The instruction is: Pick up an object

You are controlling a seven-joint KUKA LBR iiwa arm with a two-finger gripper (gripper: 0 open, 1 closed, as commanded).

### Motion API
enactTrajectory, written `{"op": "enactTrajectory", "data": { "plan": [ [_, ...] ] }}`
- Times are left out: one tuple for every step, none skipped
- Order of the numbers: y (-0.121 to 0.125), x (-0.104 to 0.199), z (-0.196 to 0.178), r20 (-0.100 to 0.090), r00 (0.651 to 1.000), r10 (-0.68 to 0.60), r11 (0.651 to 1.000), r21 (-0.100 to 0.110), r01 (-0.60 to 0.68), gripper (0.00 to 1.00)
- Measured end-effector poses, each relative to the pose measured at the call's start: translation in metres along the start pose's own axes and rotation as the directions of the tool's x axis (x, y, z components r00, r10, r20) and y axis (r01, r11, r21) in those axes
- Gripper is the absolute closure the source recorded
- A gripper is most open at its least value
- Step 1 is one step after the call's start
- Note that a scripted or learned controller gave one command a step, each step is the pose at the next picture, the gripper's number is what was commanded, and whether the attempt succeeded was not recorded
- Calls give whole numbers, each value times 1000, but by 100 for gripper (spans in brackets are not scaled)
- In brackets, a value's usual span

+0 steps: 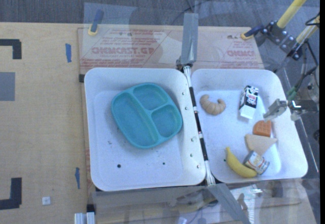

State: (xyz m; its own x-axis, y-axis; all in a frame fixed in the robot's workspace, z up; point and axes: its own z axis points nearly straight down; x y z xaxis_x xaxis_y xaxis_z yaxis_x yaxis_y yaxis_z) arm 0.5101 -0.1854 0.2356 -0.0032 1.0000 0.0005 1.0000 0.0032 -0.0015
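Hovering pincer beside milk carton.

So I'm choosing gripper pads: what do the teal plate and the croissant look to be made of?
The teal plate looks like moulded plastic: one even colour, smooth rounded dividers and a soft sheen. The croissant is probably a plastic or rubber toy, with uniform tan and smooth ridges, though the view is too coarse to rule out foam.
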Motion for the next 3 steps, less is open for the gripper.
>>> {"op": "enactTrajectory", "data": {
  "plan": [
    [66, 16, 45, 3, 997, -76, 997, -4, 76, 0],
    [122, -8, 141, 2, 979, -205, 979, -3, 205, 0],
    [124, -9, 129, 5, 979, -204, 979, -8, 204, 100]
  ]
}}
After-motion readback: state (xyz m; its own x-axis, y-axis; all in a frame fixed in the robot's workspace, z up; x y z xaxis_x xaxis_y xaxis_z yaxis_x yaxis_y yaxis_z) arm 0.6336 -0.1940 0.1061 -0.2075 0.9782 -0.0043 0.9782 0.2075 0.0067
